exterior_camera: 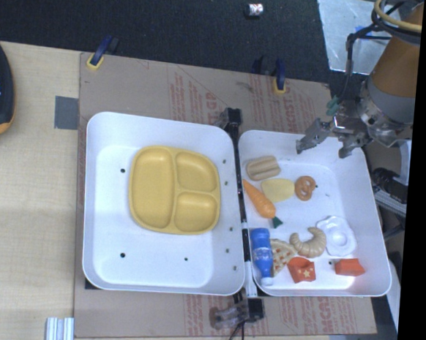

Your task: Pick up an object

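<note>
Nothing is picked yet: the jaws (331,141) hang spread apart and bare above the right bin's (374,215) far edge, while the toy foods, such as the carrot (259,198) and pretzel (305,187), lie inside it.

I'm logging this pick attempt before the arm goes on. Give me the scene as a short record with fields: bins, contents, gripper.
left bin: holds a yellow divided tray
right bin: holds toy food
near its left wall: hot dog, carrot, blue bottle
middle: pretzel, croissant
near edge: red block, pizza slice
gripper: open, over the right bin's far edge, nothing between its fingers
</note>
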You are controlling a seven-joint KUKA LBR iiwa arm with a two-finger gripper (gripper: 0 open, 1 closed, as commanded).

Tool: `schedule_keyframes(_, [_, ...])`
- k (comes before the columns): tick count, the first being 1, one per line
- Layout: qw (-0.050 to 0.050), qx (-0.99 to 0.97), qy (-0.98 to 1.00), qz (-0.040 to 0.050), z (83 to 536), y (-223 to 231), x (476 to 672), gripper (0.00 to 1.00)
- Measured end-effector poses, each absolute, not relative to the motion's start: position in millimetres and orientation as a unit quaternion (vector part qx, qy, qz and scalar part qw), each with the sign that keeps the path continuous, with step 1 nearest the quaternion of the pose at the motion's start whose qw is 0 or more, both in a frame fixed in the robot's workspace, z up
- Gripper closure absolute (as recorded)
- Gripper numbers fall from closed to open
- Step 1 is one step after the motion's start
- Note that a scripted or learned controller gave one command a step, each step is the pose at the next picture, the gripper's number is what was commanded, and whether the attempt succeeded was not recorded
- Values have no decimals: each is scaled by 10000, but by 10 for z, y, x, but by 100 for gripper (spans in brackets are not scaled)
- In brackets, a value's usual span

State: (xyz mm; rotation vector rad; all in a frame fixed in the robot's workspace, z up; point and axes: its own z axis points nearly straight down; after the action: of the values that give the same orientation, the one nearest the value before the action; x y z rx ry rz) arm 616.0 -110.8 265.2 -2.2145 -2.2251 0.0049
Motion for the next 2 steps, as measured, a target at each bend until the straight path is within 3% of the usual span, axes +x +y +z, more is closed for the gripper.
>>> schedule_keyframes(1, [56, -7056, -7085, 47, 1346, -1102, 5834, 0])
schedule_keyframes(2, [-11, -7046, -7096, -1, 1197, -1181, 6359, 0])
